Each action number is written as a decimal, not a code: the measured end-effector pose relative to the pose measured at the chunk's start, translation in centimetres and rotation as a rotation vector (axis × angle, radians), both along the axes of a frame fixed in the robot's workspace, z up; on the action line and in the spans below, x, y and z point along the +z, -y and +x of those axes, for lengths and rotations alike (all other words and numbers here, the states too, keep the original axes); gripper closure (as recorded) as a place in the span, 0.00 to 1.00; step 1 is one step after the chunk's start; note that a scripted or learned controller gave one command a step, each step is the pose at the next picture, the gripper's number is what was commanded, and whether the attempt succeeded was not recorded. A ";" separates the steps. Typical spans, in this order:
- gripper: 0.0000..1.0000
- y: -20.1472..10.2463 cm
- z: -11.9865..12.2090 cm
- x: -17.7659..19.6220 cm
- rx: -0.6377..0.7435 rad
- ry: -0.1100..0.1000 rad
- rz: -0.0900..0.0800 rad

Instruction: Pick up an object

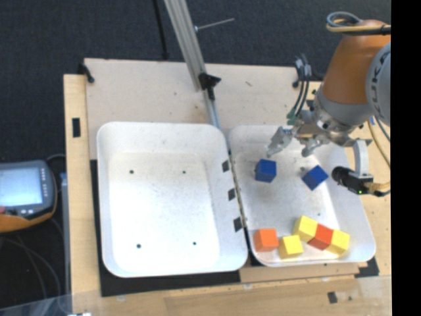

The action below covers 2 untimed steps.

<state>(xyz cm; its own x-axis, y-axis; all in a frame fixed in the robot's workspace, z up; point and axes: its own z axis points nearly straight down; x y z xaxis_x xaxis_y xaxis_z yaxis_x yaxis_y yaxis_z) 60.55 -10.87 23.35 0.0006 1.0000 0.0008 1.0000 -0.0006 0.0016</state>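
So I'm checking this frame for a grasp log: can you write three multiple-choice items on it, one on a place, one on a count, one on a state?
1. Where do the blocks lie?
A. left bin
B. right bin
C. bare bench

2. How many blue blocks?
A. one
B. two
C. four

3. What is between the jaws of the gripper?
A. nothing
B. a yellow block
C. an orange block

Key:
1 B, all blocks sit there.
2 B, one blue block and another.
3 A, the gap shows open bin floor.

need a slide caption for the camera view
Gripper open above two blue cubes in the right bin.
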 end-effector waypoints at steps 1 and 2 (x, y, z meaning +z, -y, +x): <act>0.00 -1.5 1.8 -12.5 0.001 0.000 -0.002; 1.00 -1.5 1.8 -11.6 -0.001 0.001 0.000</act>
<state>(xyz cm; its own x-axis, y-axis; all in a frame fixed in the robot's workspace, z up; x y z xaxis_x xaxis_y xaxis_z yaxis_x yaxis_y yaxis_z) 62.39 -9.39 11.77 0.0013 1.0000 0.0011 1.0000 -0.0013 0.0030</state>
